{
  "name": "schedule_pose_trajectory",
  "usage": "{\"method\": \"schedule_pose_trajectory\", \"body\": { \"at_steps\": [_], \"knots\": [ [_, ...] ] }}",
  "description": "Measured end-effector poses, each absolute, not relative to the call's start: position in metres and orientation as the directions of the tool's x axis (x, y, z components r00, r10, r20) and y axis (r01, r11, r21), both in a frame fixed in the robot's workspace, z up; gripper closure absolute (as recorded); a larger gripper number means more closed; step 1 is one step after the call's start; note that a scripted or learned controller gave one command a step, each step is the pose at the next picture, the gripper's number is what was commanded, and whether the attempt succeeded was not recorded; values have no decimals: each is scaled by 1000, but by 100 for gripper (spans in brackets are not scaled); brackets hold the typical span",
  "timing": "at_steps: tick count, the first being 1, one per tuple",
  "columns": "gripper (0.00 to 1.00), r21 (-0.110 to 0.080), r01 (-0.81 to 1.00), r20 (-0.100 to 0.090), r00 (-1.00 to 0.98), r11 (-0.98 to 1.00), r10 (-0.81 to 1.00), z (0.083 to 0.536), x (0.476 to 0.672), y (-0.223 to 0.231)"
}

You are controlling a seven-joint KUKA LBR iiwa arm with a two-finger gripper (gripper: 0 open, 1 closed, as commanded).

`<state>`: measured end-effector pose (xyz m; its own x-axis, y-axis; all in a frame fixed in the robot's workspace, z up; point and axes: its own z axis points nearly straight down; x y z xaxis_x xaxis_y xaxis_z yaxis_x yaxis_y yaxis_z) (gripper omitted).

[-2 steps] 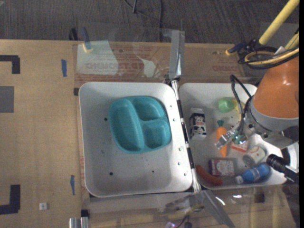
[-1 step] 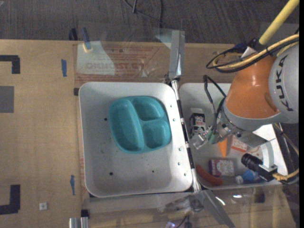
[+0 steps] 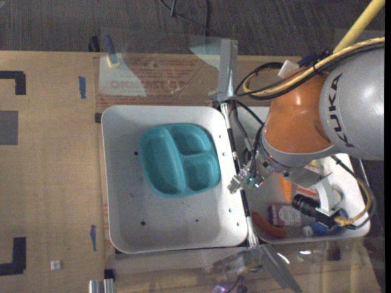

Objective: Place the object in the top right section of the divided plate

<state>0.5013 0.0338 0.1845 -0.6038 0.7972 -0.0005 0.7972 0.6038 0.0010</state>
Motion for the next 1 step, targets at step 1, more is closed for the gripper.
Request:
{"method": "schedule_pose_trajectory", "body": {
  "at_steps": [1],
  "knots": [
    [100,-1,824,1,-567,567,824,184,479,-15]
  ]
}}
